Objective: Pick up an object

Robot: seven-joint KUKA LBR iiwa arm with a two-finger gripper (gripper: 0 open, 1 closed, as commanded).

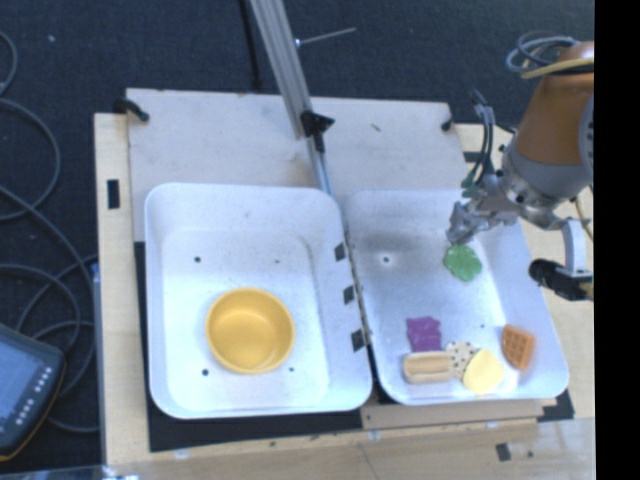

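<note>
My gripper hangs over the upper middle of the right bin, at the end of the grey and orange arm coming in from the right. A small green object lies on the bin floor just below and in front of the gripper tip, very close to it. Whether they touch is unclear. Toward the bin's near edge lie a purple piece, a tan roll-shaped item, a pale yellow piece and an orange waffle-like piece.
A yellow bowl sits in the left bin. A slanted metal pole rises from the bench between the two bins at the back. Cables hang beside the arm at the right.
</note>
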